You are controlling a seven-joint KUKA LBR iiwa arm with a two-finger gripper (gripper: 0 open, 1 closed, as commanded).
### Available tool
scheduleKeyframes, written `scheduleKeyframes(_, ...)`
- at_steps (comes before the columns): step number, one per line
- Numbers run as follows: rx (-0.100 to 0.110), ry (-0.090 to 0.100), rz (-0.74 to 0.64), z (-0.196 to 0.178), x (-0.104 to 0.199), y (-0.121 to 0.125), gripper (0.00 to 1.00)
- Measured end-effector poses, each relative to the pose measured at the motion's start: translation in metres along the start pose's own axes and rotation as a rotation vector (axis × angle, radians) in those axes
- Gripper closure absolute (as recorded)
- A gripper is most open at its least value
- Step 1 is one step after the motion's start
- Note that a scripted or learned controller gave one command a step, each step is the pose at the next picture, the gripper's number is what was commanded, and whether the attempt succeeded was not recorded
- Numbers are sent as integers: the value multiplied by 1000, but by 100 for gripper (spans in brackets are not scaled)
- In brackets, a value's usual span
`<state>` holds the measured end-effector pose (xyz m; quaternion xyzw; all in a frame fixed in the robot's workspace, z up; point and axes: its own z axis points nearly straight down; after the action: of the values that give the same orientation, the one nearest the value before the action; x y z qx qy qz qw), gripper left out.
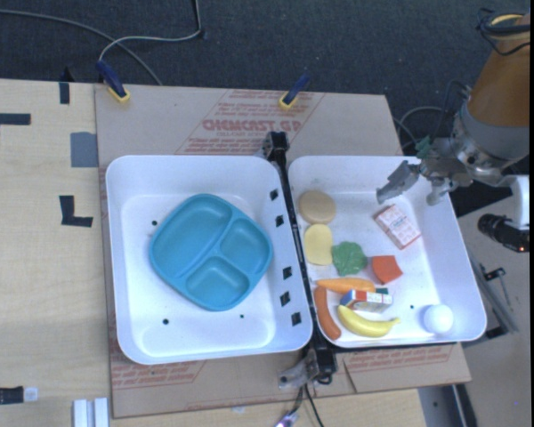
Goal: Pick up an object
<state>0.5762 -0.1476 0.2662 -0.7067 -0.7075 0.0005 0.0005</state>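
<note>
Camera view: tool (417,183) open over right bin's (454,265) far edge.

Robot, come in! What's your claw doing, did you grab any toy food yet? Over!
Gripper open, holding nothing, above right bin far edge. Nearest item: small red-and-white packet, just below it. Nothing in the way.

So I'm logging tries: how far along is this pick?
Nothing looks picked yet. The gripper is open above the right bin, near the small red-and-white packet, with nothing between its fingers. Descending, closing on an item and lifting all remain.
</note>
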Motion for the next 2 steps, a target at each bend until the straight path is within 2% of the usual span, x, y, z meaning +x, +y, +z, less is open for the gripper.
scheduleKeyframes(1, 3, 1, 0, 108, 43, -37, 0)
scheduleKeyframes(2, -4, 0, 0, 180, 35, -30, 0)
